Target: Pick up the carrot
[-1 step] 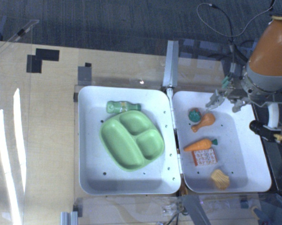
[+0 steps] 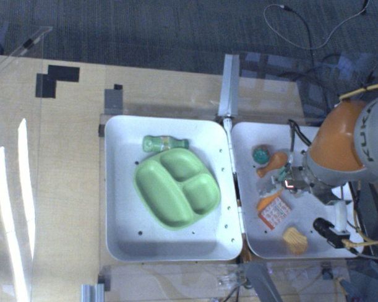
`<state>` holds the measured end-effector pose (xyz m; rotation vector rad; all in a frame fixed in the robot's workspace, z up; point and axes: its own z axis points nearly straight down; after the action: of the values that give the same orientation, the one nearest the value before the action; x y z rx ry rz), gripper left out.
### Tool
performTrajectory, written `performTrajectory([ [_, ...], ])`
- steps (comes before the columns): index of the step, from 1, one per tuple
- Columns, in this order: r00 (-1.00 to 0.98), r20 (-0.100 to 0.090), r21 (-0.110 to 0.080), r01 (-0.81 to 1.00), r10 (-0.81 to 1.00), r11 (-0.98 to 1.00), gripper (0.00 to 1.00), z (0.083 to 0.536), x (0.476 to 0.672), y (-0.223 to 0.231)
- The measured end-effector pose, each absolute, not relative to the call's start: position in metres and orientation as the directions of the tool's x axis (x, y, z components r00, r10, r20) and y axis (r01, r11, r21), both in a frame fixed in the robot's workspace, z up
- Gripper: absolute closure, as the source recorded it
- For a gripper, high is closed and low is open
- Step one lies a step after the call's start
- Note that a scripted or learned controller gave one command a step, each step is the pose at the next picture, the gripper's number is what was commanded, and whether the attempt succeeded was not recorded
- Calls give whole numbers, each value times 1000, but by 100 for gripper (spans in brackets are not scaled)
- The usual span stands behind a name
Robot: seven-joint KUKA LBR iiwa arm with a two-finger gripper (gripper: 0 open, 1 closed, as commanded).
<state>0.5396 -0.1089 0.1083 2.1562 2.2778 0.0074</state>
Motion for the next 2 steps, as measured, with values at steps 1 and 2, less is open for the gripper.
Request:
performTrajectory([
  [1, -288, -4, 11, 957, 957, 288, 0, 90, 564, -92],
  [2, -289, -5, 20, 957, 957, 289, 100, 103, 567, -91],
])
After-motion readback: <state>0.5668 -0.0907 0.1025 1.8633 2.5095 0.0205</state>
